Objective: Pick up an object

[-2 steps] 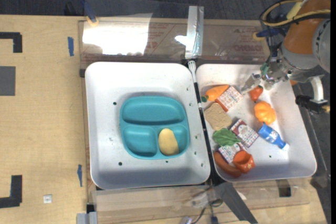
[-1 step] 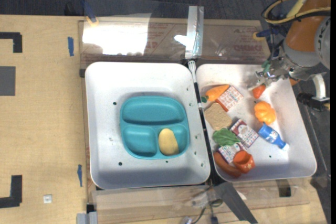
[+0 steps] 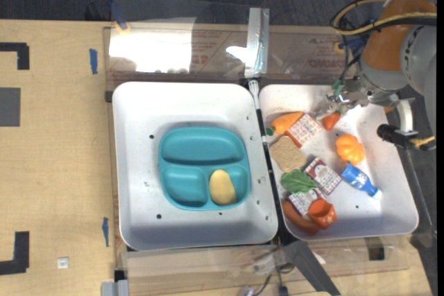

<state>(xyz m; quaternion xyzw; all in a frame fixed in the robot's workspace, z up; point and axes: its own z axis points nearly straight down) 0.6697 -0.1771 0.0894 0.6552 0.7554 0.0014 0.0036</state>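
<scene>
The right white bin (image 3: pixel 399 208) holds a jumble of toy food: a carrot (image 3: pixel 283 123), a red-and-white carton (image 3: pixel 304 129), a bread slice (image 3: pixel 287 153), an orange fruit (image 3: pixel 349 147), a blue pouch (image 3: pixel 359 179), a green leaf (image 3: pixel 298 181) and a red cup (image 3: pixel 321 213). My gripper (image 3: pixel 338 99) hangs over the far part of this bin, reaching in from the right. Just below it lies a small red piece (image 3: pixel 331 121); whether they touch I cannot tell.
The left white bin (image 3: pixel 132 149) carries a teal divided tray (image 3: pixel 201 156) with a yellow potato-like piece (image 3: pixel 222 187) in its lower right compartment. A clear plastic wall (image 3: pixel 180 45) and a metal post (image 3: pixel 257 41) stand behind the bins. Cables (image 3: pixel 354 14) loop near the arm.
</scene>
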